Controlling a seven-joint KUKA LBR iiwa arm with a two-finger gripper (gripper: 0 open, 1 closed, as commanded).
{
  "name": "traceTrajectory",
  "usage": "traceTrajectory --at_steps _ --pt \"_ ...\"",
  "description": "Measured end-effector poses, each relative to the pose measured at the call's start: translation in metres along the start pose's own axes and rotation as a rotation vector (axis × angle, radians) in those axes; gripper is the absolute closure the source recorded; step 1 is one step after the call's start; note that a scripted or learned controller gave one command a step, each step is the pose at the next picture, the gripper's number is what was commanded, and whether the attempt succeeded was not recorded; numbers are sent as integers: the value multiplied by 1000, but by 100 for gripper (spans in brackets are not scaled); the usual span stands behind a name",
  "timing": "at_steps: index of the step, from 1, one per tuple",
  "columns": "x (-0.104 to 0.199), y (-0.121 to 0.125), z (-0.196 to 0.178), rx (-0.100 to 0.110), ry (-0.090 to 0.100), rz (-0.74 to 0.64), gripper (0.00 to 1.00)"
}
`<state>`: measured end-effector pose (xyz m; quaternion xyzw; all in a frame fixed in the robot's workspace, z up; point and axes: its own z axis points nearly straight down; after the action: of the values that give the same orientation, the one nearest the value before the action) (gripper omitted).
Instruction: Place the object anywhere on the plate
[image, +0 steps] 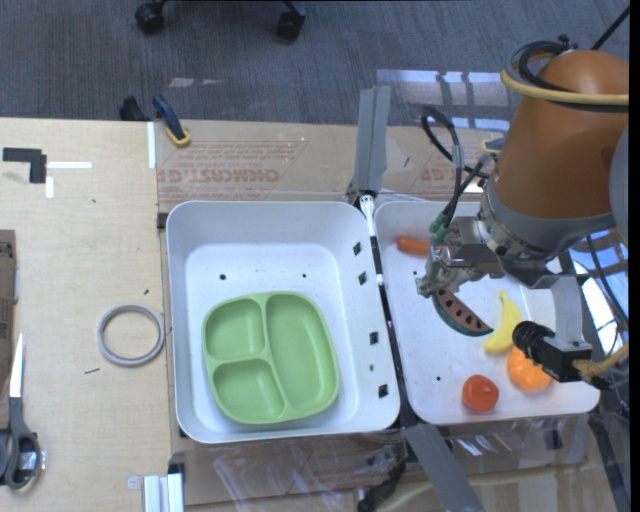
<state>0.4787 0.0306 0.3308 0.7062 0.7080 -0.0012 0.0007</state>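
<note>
A green plate (268, 355) with three compartments lies in the left white bin (190, 240). The right bin (420, 385) holds a watermelon slice (463, 317), a yellow banana (504, 325), a red tomato (480, 393), an orange fruit (527, 372) and a small carrot (410, 244). My gripper (436, 279) hangs over the right bin, just up and left of the watermelon slice and below the carrot. Nothing shows between it and the bin floor that I can make out.
The grey arm with its orange band (565, 140) covers the right bin's far right part. Between the bins runs a raised divider (378, 300). On the wooden bench to the left lie a tape ring (131, 333) and scissors (18, 440).
</note>
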Motion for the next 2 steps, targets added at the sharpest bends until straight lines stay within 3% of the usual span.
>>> traceTrajectory --at_steps 1,2 --pt "7 -1 49 2 1 4 100" --pt "32 0 -46 1 0 0 100"
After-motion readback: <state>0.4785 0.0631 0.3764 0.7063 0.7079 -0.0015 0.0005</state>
